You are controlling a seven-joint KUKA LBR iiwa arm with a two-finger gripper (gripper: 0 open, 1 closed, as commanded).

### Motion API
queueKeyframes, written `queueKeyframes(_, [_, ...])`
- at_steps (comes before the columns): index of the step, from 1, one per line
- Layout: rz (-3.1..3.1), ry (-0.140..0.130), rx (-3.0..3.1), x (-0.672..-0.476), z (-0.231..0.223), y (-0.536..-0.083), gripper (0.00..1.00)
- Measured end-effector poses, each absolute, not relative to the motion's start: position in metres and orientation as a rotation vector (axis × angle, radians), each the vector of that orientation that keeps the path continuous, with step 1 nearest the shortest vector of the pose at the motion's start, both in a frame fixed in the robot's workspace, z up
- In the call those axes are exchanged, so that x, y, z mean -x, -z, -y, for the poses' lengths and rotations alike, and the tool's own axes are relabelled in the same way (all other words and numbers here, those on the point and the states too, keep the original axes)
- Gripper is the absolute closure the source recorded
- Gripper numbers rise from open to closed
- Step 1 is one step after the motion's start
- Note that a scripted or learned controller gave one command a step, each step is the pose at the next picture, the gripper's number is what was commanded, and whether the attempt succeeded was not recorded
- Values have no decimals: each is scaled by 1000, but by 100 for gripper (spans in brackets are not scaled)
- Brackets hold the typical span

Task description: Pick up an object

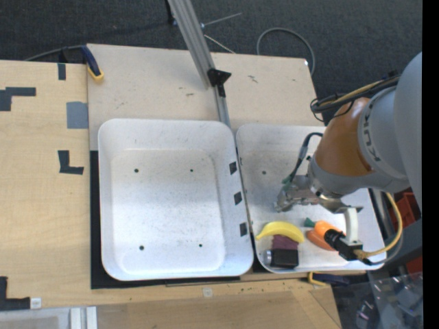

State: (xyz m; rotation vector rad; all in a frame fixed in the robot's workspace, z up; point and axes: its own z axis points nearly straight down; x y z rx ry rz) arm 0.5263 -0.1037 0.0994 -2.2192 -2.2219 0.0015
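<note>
The grey arm's wrist hangs over the right bin (274, 142), and whether the gripper (288, 199) is parted or closed I cannot tell. The banana (280, 231) lies just below it toward the bin's near rim, long axis running across, a dark block (282, 255) touching its underside.

The arm (370, 142) hides part of the right bin (267, 149) and runs off-frame.

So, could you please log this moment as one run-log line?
arm: over right bin | gripper: above bin floor | banana, carrot: near front edge
</note>
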Motion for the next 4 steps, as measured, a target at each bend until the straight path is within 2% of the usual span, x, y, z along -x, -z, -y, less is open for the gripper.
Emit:
queueKeyframes(3, [2226, 4, 2222, -522, 113, -269, 100])
queueKeyframes(4, [2227, 0, 2213, -519, 59, -268, 100])
